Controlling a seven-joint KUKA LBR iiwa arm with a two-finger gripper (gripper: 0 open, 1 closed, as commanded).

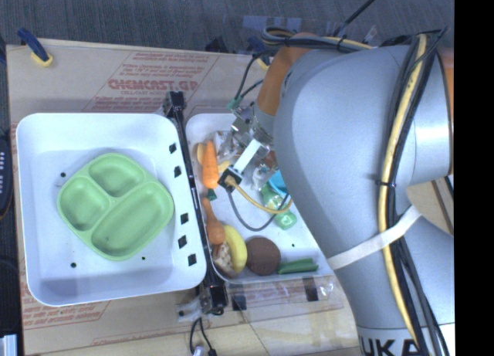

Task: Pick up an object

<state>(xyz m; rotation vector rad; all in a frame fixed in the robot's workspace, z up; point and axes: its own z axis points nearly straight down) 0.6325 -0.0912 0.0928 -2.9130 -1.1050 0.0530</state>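
Closest to the lens, the grey arm [347, 192] fills the lower right of the frame and hides most of the right bin [202, 124]. Along that bin's bottom edge lie a brown round fruit [262, 255], a banana [237, 250] touching it on the left, and a dark green pod [297, 266] just right of the fruit. A small carrot [214, 227] lies against the left wall above the banana. Higher up, a longer carrot [209, 163] lies near the same wall, and a teal item [275, 186] peeks out from under the arm.

The gripper [245, 140] sits low in the upper part of the right bin, just right of the longer carrot. I cannot tell whether it is open or closed, and nothing can be seen held in it.

Left of centre, the left bin [46, 285] holds a green divided plate [116, 205]. At the top of the frame, the orange band [278, 76] shows on the arm.
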